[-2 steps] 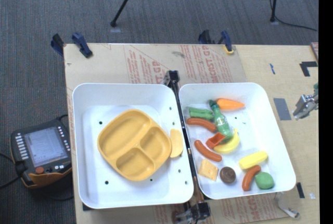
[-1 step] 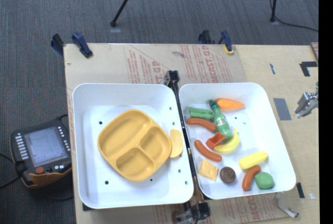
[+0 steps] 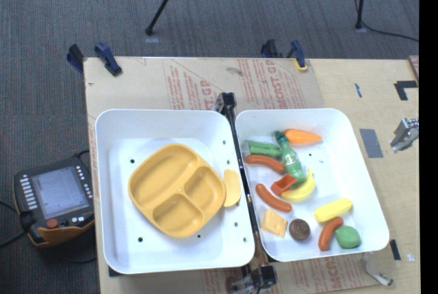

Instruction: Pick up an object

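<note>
The right bin (image 3: 363,169) holds several toy foods. Among them are an orange carrot (image 3: 302,137), a green bottle (image 3: 290,157), a green bean pod (image 3: 263,148), two red sausages (image 3: 265,163) (image 3: 272,197) and a yellow banana (image 3: 301,190). Nearer the front lie a cheese square (image 3: 274,223), a brown cookie (image 3: 299,229), a yellow block (image 3: 333,209), a third sausage (image 3: 329,233) and a green lime (image 3: 348,236). My gripper (image 3: 405,134) is a small metallic shape at the right edge, outside the right bin and well clear of the toys.
The left bin (image 3: 113,149) carries a yellow divided plate (image 3: 176,189) with an orange slice (image 3: 233,188) at its right side. A teach pendant (image 3: 53,198) lies on the floor to the left. Blue clamps (image 3: 107,57) grip the bench's far edge.
</note>
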`<action>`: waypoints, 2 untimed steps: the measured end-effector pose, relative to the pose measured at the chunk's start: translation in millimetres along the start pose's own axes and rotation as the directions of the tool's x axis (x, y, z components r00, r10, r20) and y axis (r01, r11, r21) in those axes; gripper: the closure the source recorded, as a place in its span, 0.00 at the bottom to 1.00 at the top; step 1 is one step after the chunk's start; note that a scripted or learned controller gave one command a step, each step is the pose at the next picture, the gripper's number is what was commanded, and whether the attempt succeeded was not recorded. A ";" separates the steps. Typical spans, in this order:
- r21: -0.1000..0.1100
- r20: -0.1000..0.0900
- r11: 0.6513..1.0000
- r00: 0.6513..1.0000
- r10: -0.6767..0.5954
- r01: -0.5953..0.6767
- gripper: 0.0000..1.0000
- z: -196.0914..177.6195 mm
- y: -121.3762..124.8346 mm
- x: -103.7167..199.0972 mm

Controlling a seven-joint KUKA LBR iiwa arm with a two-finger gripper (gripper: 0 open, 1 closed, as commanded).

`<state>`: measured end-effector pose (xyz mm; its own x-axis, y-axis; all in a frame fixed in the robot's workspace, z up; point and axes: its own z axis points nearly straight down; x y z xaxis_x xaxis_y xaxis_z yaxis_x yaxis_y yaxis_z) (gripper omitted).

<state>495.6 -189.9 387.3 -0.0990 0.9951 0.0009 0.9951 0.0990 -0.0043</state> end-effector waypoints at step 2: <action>0.000 -0.002 0.984 0.984 0.179 -0.179 1.00 33.2 -21.0 -20.5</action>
<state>476.6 -212.4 354.1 0.0806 0.9967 0.0017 0.9967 -0.0806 -0.0042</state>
